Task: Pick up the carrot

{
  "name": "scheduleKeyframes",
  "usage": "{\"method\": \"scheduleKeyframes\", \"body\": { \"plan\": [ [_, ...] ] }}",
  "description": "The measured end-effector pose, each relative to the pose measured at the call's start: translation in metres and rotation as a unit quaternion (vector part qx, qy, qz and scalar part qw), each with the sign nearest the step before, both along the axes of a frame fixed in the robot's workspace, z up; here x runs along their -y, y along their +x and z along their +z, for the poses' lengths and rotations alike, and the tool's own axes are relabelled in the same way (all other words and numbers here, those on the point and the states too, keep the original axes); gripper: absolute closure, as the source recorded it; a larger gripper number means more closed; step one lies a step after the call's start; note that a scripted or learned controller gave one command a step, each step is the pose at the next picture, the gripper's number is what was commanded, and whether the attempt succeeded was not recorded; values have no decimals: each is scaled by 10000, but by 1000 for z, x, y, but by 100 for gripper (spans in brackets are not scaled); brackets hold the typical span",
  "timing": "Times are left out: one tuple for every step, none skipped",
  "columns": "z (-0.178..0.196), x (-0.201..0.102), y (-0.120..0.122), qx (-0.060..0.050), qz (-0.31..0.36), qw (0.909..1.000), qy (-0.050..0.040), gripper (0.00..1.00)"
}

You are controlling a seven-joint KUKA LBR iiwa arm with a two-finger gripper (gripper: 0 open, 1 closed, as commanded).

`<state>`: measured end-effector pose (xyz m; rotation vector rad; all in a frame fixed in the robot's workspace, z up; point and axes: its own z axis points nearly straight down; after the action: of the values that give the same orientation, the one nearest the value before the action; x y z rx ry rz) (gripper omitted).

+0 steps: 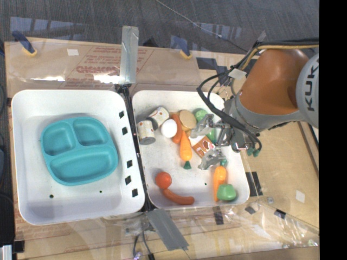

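The carrot [185,146], a smooth orange taper with a green tip, lies mid right bin [162,188]. Just right of it, the metal gripper [211,142] hovers, fingers spread, holding nothing.

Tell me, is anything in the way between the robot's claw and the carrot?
Nothing visible is. The gripper hangs over the right bin, right beside the carrot, which lies bare on top. An egg sits close to the carrot's far side, not between the two.
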<state>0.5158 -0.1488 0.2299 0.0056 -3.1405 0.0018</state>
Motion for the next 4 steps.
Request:
{"method": "scheduleKeyframes", "body": {
  "plan": [
    [-127, -11, -27, 20, -243, 9997, 5, 0],
    [-138, 8, 44, 15, -1720, 9851, 4, 0],
    [-139, -48, 30, -7, -1748, 9846, 13, 0],
    [-115, 29, 42, 11, -2496, 9683, -1, 0]
  ]
}}
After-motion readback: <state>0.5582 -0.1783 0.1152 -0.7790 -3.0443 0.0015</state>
